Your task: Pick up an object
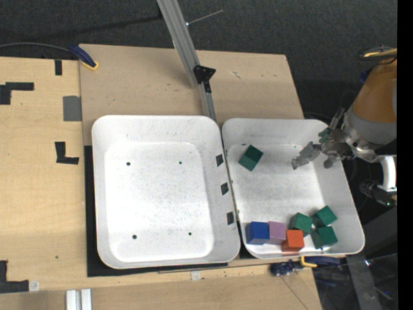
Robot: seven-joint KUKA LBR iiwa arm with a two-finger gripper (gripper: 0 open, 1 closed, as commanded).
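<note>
Two fingers (314, 154) of the gripper hang spread apart, gripping nothing, above the right bin (277, 129), well apart from the lone green cube (250, 157).

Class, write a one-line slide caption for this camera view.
Arm's hand over the right bin, lone green block to its left, six more blocks clustered at the bin's near edge.
</note>
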